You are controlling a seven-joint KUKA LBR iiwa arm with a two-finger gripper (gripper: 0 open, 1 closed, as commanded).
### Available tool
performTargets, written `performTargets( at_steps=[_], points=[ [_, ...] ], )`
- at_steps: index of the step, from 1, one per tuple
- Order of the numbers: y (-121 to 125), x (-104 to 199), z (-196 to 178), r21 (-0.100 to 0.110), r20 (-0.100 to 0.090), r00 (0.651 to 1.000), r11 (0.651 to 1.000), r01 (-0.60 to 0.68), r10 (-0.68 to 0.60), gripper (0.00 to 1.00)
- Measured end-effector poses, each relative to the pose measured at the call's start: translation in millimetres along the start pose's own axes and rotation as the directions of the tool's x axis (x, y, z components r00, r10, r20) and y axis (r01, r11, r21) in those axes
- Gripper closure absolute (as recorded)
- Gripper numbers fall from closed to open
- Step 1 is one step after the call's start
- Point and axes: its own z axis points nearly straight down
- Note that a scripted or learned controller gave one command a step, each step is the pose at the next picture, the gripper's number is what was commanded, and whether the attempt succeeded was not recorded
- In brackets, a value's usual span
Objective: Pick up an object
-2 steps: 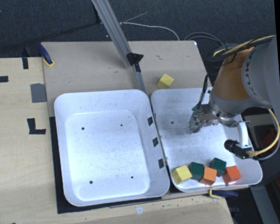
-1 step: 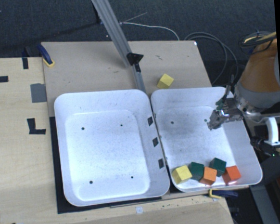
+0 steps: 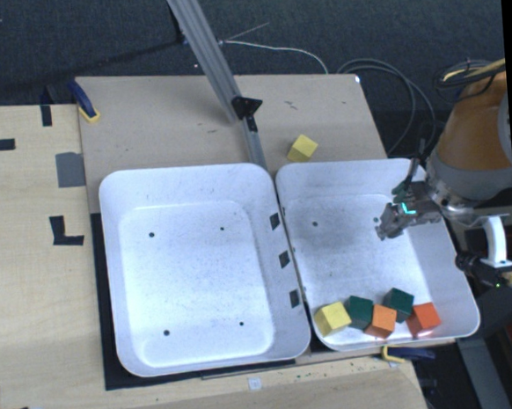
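Two white bins are seen side by side on the surface [image 3: 170, 118]. The left bin [image 3: 119, 254] is shown with a speckled white floor and a few small dark dots. In the right bin [image 3: 343, 188] a cluster of blocks is gathered along the near edge: a yellow block [image 3: 332, 316] at the left, a dark green block [image 3: 360, 309] just beside it, an orange block [image 3: 382, 321] in front, a second green block [image 3: 399, 302] behind that, and a red-orange block [image 3: 424, 317] at the right end. The blocks are packed close, some touching. Another yellow block [image 3: 303, 148] is seen outside the bins, on the surface just beyond the far edge of the right bin.

The gripper [image 3: 390, 224] is seen over the right-hand part of the right bin, reaching in from the right. Whether it is open or closed cannot be told, and nothing is seen held in it. The cluster of blocks lies well apart from it, nearer the camera.
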Motion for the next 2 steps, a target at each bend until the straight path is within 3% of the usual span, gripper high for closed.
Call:
performTargets(
  at_steps=[1,2],
  points=[
    [18.6,71.6,-31.9,-0.003,-0.002,1.000,1.000,0.008,-0.008,0.00],
    [107.9,70.2,-104.9,-0.011,0.003,1.000,1.000,0.004,-0.004,0.00]
  ],
)
